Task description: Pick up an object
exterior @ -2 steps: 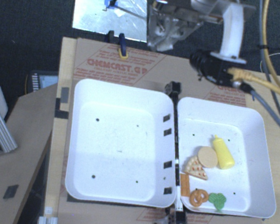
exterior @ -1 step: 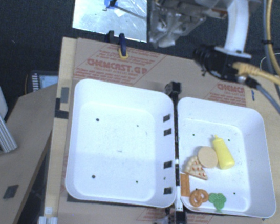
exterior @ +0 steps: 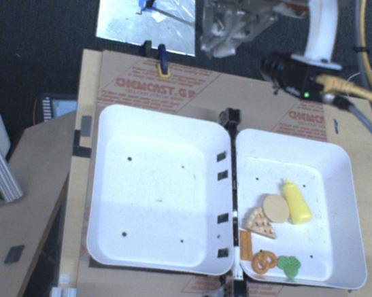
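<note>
Well below the gripper (exterior: pixel 221 43), grip state unclear: one yellow bottle (exterior: pixel 296 201), one round cracker (exterior: pixel 276 208), one pretzel (exterior: pixel 264 261), right-hand bin (exterior: pixel 351 195), cardboard-topped bench (exterior: pixel 180 89).

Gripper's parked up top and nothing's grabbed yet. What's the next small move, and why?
Probably bring the gripper forward over the right bin, above the yellow bottle. The gripper sits high beyond the bins' far edge, while every object lies in the right bin's near-left part. The bottle has the most open space on its right side.

The hand (exterior: pixel 224 30) hangs above the tabletop's (exterior: pixel 181 85) far edge. In the right bin (exterior: pixel 350 202), a yellow bottle (exterior: pixel 296 202) touches a round cracker (exterior: pixel 276 208).
</note>
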`<action>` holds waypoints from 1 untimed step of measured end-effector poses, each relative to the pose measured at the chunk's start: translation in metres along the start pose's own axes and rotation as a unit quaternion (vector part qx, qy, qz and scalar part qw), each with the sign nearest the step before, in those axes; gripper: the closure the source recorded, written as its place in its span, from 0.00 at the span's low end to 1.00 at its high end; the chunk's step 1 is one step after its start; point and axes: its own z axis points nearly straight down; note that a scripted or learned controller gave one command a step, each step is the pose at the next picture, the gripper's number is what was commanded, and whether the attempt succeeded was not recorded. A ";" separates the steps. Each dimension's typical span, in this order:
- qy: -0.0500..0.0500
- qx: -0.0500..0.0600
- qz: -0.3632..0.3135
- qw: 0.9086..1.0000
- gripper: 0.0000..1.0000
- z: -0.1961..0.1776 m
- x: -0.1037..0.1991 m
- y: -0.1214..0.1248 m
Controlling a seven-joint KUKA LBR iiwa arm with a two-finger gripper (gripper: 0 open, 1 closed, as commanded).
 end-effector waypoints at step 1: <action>0.001 -0.001 -0.001 1.000 1.00 -0.011 0.000 0.000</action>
